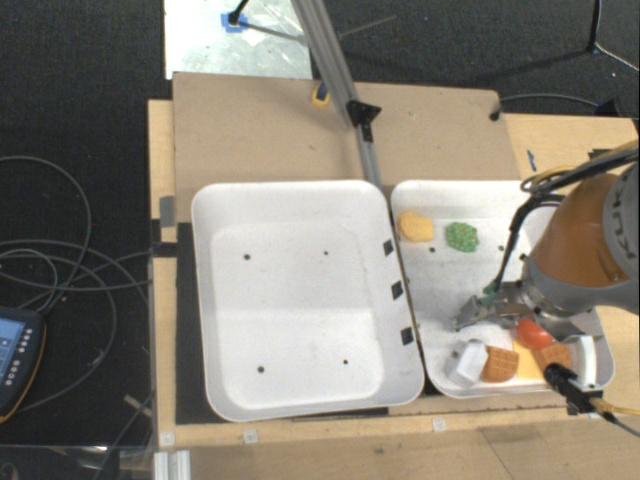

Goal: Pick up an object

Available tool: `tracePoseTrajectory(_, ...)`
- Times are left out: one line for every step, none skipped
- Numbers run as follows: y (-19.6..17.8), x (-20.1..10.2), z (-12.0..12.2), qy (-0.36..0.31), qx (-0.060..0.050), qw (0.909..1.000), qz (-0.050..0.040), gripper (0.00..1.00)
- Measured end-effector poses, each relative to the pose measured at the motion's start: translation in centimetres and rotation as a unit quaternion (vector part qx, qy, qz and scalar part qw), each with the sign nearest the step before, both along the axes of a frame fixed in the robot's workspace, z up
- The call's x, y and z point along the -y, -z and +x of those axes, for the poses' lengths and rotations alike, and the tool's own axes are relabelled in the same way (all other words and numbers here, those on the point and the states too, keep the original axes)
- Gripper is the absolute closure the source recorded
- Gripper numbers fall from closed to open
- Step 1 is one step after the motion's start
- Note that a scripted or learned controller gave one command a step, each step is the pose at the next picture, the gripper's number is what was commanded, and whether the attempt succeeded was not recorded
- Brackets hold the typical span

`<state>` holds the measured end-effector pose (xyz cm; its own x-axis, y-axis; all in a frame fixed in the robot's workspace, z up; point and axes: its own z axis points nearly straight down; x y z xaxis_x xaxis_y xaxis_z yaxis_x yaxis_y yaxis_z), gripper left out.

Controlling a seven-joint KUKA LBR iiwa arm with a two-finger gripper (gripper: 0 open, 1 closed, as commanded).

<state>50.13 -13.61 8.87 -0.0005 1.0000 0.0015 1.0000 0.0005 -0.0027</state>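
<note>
The right bin holds several small objects. A yellow-orange lump and a green knobbly ball lie near its far edge. At the near edge a white-grey piece lies beside an orange wedge, with a red item just right of them. My gripper hangs low over the bin's middle, just above and left of the red item, below the orange-banded wrist. The arm hides the bin's right side.
The left bin lies beside the right one, with black clips along their shared rim. A grey pole slants down from the top to the bins' far junction. Cables and a handheld pendant lie on the floor at left.
</note>
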Motion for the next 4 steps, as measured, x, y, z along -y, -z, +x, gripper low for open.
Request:
tracePoseTrajectory(-1.2, 0.1, 0.1, 0.000, 0.002, 1.0000, -0.0006, 1.00)
tracePoseTrajectory(-6.3, 1.1, 0.6, -0.001, 0.004, 1.0000, -0.0019, 1.00)
tracePoseTrajectory(-12.7, 1.1, 1.1, -0.003, 0.006, 1.0000, -0.0020, 1.00)
tracePoseTrajectory(-19.1, 1.2, 1.5, -0.003, 0.006, 1.0000, -0.0021, 1.00)
